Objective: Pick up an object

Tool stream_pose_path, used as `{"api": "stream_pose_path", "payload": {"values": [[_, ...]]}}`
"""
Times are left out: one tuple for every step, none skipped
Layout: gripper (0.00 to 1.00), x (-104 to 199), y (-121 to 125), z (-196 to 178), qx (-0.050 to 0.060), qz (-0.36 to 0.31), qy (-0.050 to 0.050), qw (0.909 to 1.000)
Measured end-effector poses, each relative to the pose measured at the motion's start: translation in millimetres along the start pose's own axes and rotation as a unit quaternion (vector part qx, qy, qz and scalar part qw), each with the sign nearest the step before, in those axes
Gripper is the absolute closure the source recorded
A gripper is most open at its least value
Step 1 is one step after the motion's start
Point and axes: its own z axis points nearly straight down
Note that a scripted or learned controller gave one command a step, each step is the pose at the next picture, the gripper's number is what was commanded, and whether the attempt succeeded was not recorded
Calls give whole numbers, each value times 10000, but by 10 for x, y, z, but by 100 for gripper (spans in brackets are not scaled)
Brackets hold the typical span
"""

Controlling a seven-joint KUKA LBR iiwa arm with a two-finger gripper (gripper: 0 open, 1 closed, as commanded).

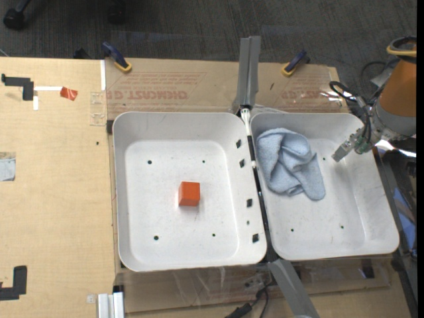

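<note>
An orange-red cube (189, 194) sits near the middle of the left bin (132, 244). A crumpled light-blue cloth (289, 162) lies in the upper left part of the right bin (371, 244). My gripper (347, 148) hangs over the right bin's upper right area, to the right of the cloth and apart from it. The arm's orange band (401, 91) shows at the right edge. Nothing is visible between the gripper's tips.
A metal divider (248, 78) runs up between the two bins. Clamps (116, 57) hold the cardboard sheet behind the bins. Cables (348, 97) hang near the wrist. A wooden bench surface (46, 197) lies to the left.
</note>
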Motion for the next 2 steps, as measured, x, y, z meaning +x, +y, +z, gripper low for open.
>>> {"api": "stream_pose_path", "payload": {"values": [[100,327,-208,-996,23,-2321,43,9727],[100,-26,79,-505,20,-2877,45,9577]]}}
